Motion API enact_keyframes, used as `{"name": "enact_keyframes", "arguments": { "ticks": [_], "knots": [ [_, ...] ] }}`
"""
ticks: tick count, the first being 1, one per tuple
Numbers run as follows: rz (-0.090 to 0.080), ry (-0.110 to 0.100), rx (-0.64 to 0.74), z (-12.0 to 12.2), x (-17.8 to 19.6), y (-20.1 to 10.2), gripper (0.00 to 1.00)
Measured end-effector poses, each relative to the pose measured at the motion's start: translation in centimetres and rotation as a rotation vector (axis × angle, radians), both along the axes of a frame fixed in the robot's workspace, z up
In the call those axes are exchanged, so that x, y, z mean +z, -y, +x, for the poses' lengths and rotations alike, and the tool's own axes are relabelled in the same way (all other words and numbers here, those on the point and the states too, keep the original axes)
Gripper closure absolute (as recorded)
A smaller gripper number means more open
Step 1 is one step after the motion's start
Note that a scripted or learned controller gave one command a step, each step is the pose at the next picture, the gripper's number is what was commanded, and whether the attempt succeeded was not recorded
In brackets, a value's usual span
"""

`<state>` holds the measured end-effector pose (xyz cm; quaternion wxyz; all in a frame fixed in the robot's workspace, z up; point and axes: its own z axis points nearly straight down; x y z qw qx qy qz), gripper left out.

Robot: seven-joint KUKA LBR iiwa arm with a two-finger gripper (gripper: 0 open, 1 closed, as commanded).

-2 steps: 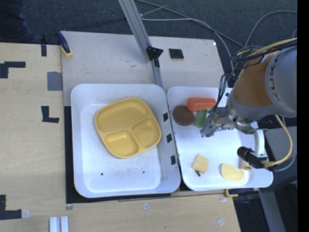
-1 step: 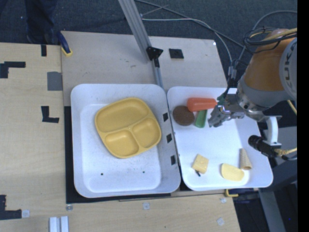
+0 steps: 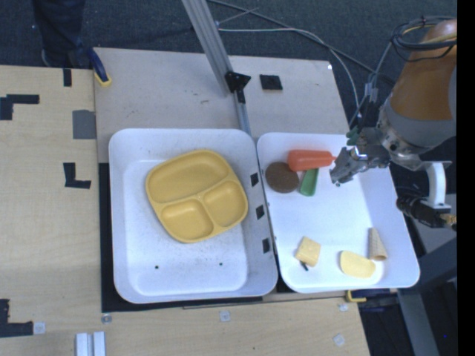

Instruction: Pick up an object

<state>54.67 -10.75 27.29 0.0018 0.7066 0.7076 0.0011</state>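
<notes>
Starting at the left bin (image 3: 122, 221): holding a yellow divided plate (image 3: 197, 195), set at a slant, well apart from the arm and seemingly out of play for now.

Crossing to the right bin (image 3: 393, 221): finding a brown disc (image 3: 282, 176) near the far left corner, touching or just beside an orange-red piece (image 3: 310, 159) and a short green piece (image 3: 309, 182). Taking the orange-red piece as the likeliest target, being nearest the tool. Lying flat, long axis running left to right across the view, right end reaching toward the arm; not showing clearly which end is the tip. Green piece lying crosswise below it, long axis running near to far.

Nearer the front edge: a pale yellow chunk (image 3: 308, 251), a yellow slice (image 3: 358, 265) and a tan cone (image 3: 377, 243), all well apart from the tool.

Hovering just right of the orange-red piece: the gripper (image 3: 343, 170), carrying nothing visible; spread or pressed together, cannot tell. Judging the step as the approach, with no grasp made. Calling next for shifting left over the piece, turning to straddle its short width, and descending without nudging the disc.
</notes>
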Motion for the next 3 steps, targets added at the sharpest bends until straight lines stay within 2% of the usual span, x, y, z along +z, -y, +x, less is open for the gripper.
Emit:
{"name": "enact_keyframes", "arguments": {
  "ticks": [1, 3],
  "knots": [
    [0.002, -0.007, 0.004, -1.2, -2.0, -5.1, 1.00],
    [0.002, -0.008, 0.006, -2.3, -3.5, -16.7, 1.00]
  ]
}}
